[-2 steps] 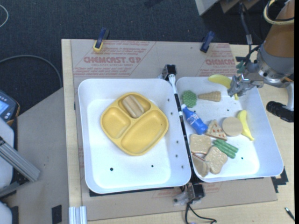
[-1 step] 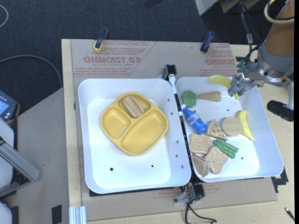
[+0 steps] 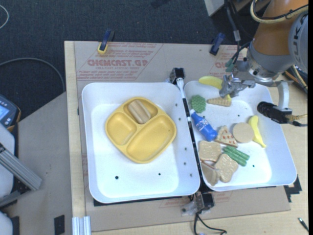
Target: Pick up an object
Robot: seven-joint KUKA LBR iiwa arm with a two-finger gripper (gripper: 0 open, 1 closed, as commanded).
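In the left bin sits a yellow divided plate with a bread roll at its twelve o'clock. In the right bin, the jaws hover above a waffle wedge at eleven o'clock; I cannot tell their opening or contents.

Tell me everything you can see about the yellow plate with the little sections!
The yellow plate looks like smooth plastic, roughly square with rounded corners, turned diamond-wise. It lies flat in the left white bin. Ridges split it into three compartments: one large, two small. A tan hot dog bun rests in the far small compartment.
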